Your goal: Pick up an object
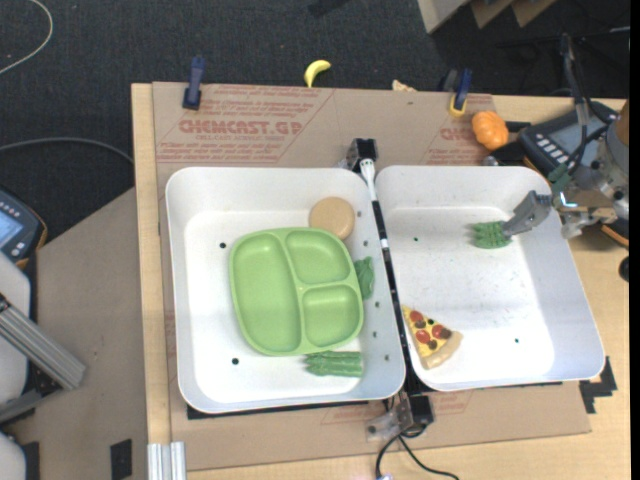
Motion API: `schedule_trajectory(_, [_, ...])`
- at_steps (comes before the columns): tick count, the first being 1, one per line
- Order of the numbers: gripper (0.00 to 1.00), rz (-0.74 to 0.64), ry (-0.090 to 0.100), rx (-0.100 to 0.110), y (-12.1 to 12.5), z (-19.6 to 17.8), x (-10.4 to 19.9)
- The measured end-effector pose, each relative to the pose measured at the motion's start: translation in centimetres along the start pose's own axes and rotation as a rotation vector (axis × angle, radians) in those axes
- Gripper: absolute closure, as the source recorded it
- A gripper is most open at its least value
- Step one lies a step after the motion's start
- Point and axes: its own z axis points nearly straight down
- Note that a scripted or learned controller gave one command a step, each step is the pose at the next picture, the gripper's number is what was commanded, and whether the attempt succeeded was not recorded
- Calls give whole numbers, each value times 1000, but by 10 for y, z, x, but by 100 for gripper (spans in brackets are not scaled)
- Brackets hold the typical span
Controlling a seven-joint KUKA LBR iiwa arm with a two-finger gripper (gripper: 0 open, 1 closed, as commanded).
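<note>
Grey tool [508,227] touches green leafy toy [489,235] in rt bin [560,298]; opening can't be told.

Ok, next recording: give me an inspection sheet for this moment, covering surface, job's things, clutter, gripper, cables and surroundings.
Surface: brown board bearing left bin and right bin side by side.
Job's things: green divided plate, tan round piece and two green leafy pieces in the left bin; pizza slice and green leafy toy in the right bin.
Clutter: banana and orange toy at the board's far edge.
Gripper: gripper at the green leafy toy; grasp cannot be told.
Cables: white cable on the floor, top left.
Surroundings: blue clamps on the far edge; dark carpet.
</note>
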Motion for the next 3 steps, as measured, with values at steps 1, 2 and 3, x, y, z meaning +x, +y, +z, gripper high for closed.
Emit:
schedule_trajectory(1, [0, -3, 4, 0, 25, 174, -61])
schedule_trajectory(2, [0, -6, 4, -4, 122, 183, -54])
schedule_trajectory(3, [100, -4, -1, -5, 121, 171, -57])
